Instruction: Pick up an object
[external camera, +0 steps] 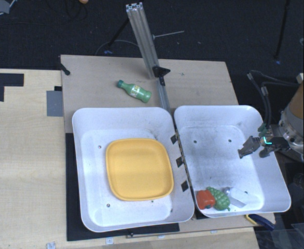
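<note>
Inside left bin (84, 139) lies yellow plate (139, 168); right bin (268, 191) holds toys (213, 198).

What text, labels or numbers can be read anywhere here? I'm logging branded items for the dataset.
No text can be read.
The green bottle on the bench has a pale label band, too blurred to read.
The yellow plate, the red and green objects and both white bins show no markings.

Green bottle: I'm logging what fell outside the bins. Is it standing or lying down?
Lying down. The green bottle rests on its side on the bench, behind the left bin, cap pointing left.
</note>
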Robot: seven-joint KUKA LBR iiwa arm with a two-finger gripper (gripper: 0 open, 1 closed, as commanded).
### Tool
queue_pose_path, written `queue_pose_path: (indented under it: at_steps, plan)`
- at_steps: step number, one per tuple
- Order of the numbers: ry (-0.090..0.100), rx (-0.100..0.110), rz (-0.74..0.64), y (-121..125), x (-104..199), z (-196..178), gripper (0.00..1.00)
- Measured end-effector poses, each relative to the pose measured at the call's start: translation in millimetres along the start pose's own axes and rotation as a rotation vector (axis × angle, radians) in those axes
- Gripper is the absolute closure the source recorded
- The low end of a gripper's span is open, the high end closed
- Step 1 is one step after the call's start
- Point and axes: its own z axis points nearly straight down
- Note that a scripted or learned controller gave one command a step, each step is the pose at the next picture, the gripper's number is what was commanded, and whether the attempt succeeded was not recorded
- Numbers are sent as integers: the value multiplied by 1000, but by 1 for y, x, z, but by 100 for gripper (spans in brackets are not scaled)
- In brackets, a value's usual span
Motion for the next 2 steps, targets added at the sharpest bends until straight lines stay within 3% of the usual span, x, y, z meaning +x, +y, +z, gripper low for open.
queue_pose_path:
  at_steps: [1, 2]
  plan:
    - [0, 0, 0, 0, 0, 0, 0]
    - [1, 5, 0, -6, -4, 61, 0]
